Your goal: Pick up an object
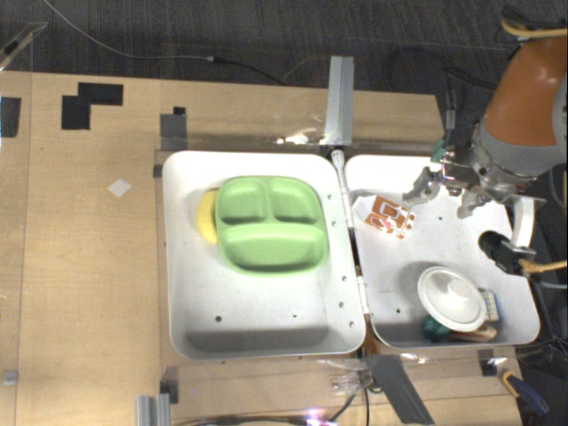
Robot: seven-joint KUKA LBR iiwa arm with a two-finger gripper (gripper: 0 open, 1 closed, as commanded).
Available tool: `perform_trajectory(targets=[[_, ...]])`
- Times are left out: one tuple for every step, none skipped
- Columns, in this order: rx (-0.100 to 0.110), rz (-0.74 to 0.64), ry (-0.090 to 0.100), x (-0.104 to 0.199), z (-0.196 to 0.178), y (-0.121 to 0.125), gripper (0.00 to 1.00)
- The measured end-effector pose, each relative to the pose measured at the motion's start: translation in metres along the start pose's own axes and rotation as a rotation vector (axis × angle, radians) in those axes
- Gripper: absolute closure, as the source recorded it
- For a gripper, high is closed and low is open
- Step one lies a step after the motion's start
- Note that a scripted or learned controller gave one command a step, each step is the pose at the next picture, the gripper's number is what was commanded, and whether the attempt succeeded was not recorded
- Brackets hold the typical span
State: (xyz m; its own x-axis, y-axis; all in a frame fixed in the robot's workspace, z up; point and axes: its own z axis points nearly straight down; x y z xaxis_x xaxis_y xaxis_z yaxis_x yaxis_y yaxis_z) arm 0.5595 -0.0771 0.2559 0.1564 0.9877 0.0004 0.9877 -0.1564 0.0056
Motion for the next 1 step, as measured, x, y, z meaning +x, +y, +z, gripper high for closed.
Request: perform_trajectory(targets=[[0.001, 0.028, 0.000, 0.0084, -0.0153, 0.0346, 0.00]])
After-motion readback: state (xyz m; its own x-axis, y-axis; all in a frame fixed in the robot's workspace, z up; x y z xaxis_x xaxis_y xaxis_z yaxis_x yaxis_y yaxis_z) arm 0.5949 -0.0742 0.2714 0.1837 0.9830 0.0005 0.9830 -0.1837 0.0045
